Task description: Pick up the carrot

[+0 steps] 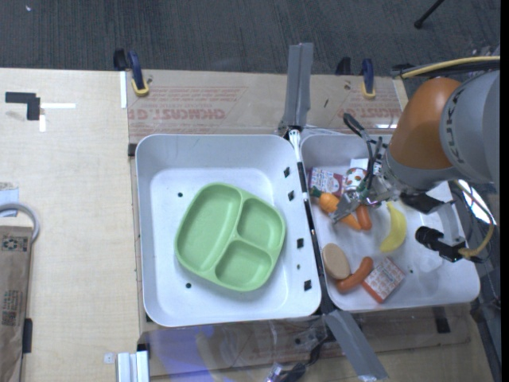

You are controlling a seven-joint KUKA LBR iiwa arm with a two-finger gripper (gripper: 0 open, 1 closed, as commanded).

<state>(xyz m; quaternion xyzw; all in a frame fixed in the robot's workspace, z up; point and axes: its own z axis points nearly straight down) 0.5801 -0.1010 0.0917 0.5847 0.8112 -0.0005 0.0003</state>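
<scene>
Bench with two white bins: the gripper [350, 211] is reaching into the right bin [445, 293], partly hiding the carrot [362, 219] beside the banana [394, 231]; finger state cannot be told.

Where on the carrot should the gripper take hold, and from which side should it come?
Probably across the middle of the carrot, coming straight down from above. It lies flat in the right bin and looks long and narrow, so fingers either side of its width should close around it. The gripper is already right at it. The banana lies close on the right, the orange piece on the left, so sideways approaches look crowded.
</scene>
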